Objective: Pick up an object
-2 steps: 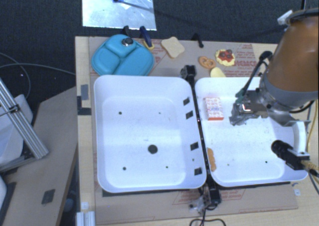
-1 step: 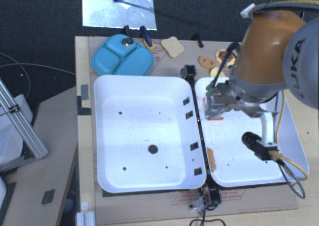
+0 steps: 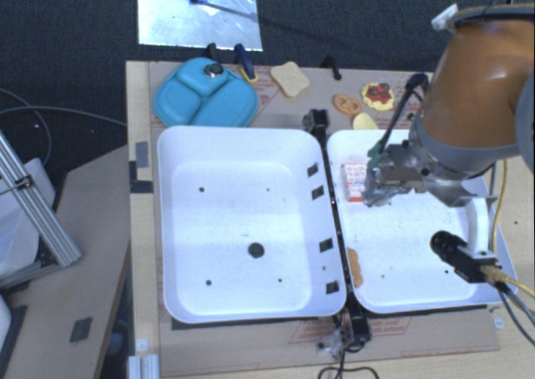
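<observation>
Jaws: we cannot tell how they stand; the gripper (image 3: 378,193) is a dark metal cluster low over the right bin (image 3: 418,289), and its tips blur into the shadow beneath.
Progress: we judge the pick not yet done; nothing shows lifted clear, and the grasp and the raise are left.
Nearest thing: we see a small orange-brown piece (image 3: 354,268), elongated and matte, lying at the right bin's left wall, well below the gripper.
Likely target: we see a flat white packet with red print (image 3: 354,179), papery and rectangular, lying on the bin floor just beside the gripper, touching or nearly so.
Bins: we read both as smooth, glossy white plastic with rounded corners; the left bin (image 3: 180,227) has a dark round spot (image 3: 256,250) on its floor.
Arm: we note a grey casing with a broad orange band (image 3: 481,76), curved and slightly shiny.
Far side: we see a blue compartment tray (image 3: 206,94), a tan toast-shaped slice (image 3: 289,79) and small toy foods (image 3: 378,94) on the cardboard-brown bench (image 3: 276,105) behind the bins.
</observation>
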